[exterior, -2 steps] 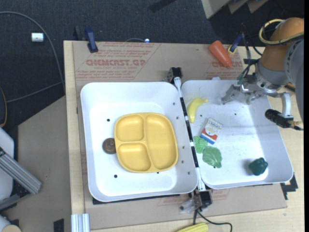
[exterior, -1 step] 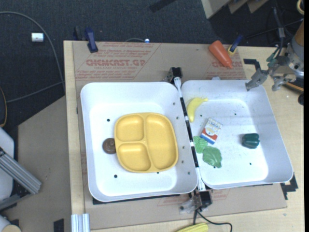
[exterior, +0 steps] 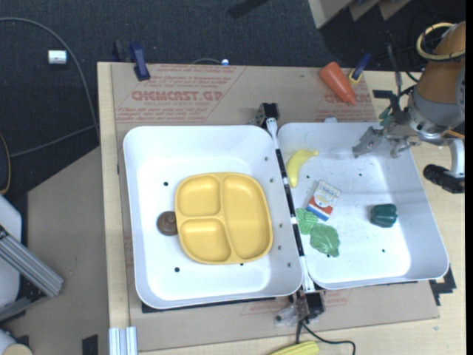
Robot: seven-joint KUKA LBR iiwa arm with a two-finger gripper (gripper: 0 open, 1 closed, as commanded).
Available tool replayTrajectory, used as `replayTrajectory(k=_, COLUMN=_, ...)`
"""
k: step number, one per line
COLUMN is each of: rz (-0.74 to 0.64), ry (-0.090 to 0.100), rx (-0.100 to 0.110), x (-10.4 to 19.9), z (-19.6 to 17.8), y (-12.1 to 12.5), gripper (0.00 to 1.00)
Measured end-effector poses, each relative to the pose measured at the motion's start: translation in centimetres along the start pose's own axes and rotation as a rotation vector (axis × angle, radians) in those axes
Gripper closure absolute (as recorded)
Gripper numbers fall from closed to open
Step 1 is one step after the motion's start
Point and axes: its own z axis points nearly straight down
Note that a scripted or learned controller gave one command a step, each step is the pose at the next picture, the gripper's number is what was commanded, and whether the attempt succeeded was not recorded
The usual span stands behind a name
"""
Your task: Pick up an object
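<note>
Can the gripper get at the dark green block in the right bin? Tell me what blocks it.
Probably yes. The dark green block lies alone on bare bin floor, apart from the other items, and the gripper hovers over the same right bin.

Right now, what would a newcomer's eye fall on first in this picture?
First, the large yellow plastic tray with three compartments, in the middle of the left white bin. Next, the small items in the right white bin: a yellow banana, a green leafy toy and a dark green block.
</note>
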Motion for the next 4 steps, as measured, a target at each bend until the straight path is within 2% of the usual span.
replayTrajectory(k=1, rz=0.003, ry=-0.004, rx=-0.004, x=-0.2, z=-3.9, y=-10.4, gripper=0.0)
replayTrajectory(k=2, rz=0.001, ry=-0.001, rx=-0.001, x=2.5, z=0.4, y=-10.7, gripper=0.0)
replayTrajectory(k=3, rz=0.002, ry=-0.001, rx=-0.001, x=2.1, z=2.9, y=-12.0, gripper=0.0)
replayTrajectory(k=4, rz=0.002, ry=-0.001, rx=-0.004, x=2.1, z=1.9, y=-12.0, gripper=1.0)
